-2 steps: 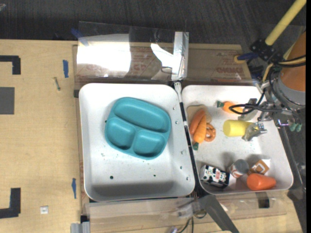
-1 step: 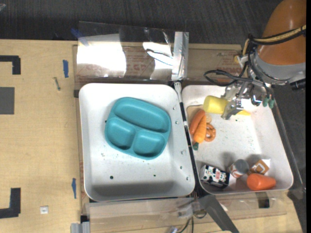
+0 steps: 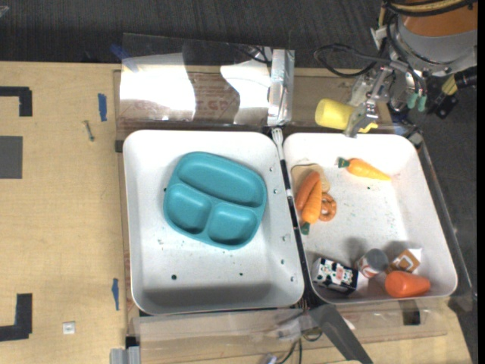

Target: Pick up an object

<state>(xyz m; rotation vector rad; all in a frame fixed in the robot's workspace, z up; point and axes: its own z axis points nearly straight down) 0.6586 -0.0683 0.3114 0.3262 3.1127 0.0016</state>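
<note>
One Object Lifted Clear: Hold and Carry Procedure

One yellow cup [image 3: 337, 113] sits between the fingers [image 3: 362, 118] of the arm, lying on its side above the back rim of the right bin [image 3: 436, 203]; the fingers are closed on its right end, with only a narrow part of the cup between them; judge this grip as shallow.

To complete the step well: keep the closing force constant; move slowly and without sudden turns of the wrist, since the long free end of the cup will lever against the grip; raise straight before any travel sideways.

Surrounding items, right bin: a small carrot [image 3: 366, 170] near the back wall; a larger carrot [image 3: 308, 194] against the left wall, touching an orange ring [image 3: 327, 207]; a black-and-white box [image 3: 336, 274], a small can [image 3: 372, 263], a small carton [image 3: 408, 260] and an orange pepper [image 3: 407, 283] grouped along the front wall.

Left bin [image 3: 144, 226]: a teal divided plate [image 3: 215, 199], well apart from the arm.

Obstructions: the silver bracket [image 3: 281, 86] and the clear sheet [image 3: 189, 82] behind the bins lie to the left of the cup; cables [image 3: 341, 55] hang near the wrist; avoid travel leftward at low height.
</note>
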